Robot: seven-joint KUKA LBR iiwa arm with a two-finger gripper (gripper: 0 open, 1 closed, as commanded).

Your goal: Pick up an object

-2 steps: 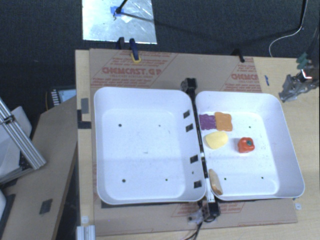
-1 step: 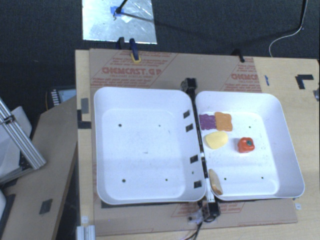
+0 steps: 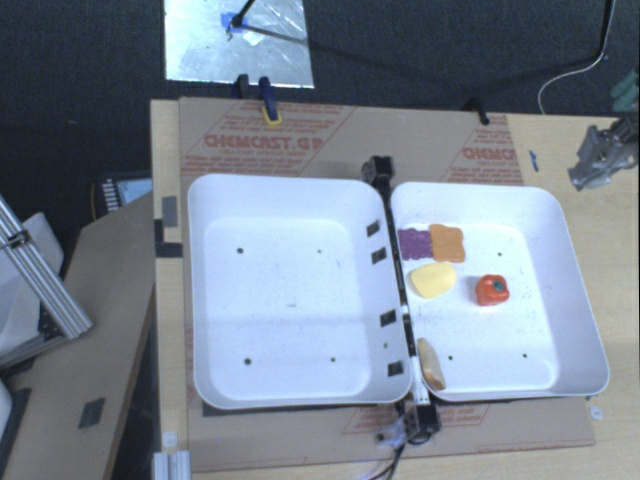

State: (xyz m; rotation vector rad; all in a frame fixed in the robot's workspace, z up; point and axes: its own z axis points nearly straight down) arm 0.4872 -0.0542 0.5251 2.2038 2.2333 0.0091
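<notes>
Dark carpet surrounds your bench (image 3: 330, 133), which is topped by a brown board printed twice with "CHEMCAST" in red; after the left-hand copy you can read "G9". A shiny foil sheet (image 3: 238, 28) lies on the carpet beyond the bench's far edge.

Your gripper (image 3: 603, 158) sits at the right edge of the frame, beyond the far right corner of the right bin (image 3: 560, 268), well apart from everything in it. It shows as a grey metal shape and nothing is visible between its fingers; you cannot tell how far apart they stand.

Both bins lie side by side, meeting along a central seam with black clips. Your left bin (image 3: 290, 288) shows bare white floor with a few small dark dots.

Your right bin holds five things. A purple piece (image 3: 414, 242) and an orange piece (image 3: 447, 243) lie touching each other near the seam. Just nearer the camera is a yellow lump (image 3: 432, 280), and a red-orange tomato (image 3: 491, 289) sits to its right, apart from it. A tan piece (image 3: 431, 364) rests against the seam at the near corner.
</notes>
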